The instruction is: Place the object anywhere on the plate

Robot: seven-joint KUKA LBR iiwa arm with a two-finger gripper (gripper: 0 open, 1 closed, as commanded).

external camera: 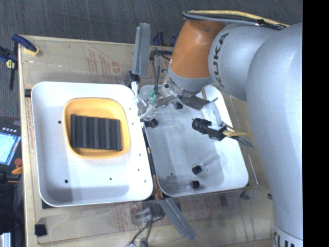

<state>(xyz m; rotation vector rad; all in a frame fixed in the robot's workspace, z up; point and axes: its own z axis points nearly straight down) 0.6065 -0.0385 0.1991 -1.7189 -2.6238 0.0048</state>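
Grey and bulky, the arm [267,96] fills the near right of the camera view, and the word KUKA can be read running up its casing beside the orange band. From there it reaches to the far left corner of the right bin [175,148], where the gripper [146,106] hangs low, just beside the wall shared by the two bins; whether it is wide or narrow I cannot tell, and nothing can be made out in it. Across that wall, in the middle of the left bin [87,184], sits the yellow plate [97,106], and a dark ridged slab [96,133] lies flat inside its rim — if this is the task's object, as I judge it to be, it is on the plate already. It lies to the view's left of the gripper and a little nearer the camera, its long axis running across the bin, its ridges crossing that axis. A small black piece [150,122] lies just under the gripper, and two more black bits [197,169] with a clear scrap [209,163] lie toward the right bin's near edge — well apart from the plate. Red print on the bench board [77,55] is too faint to read.
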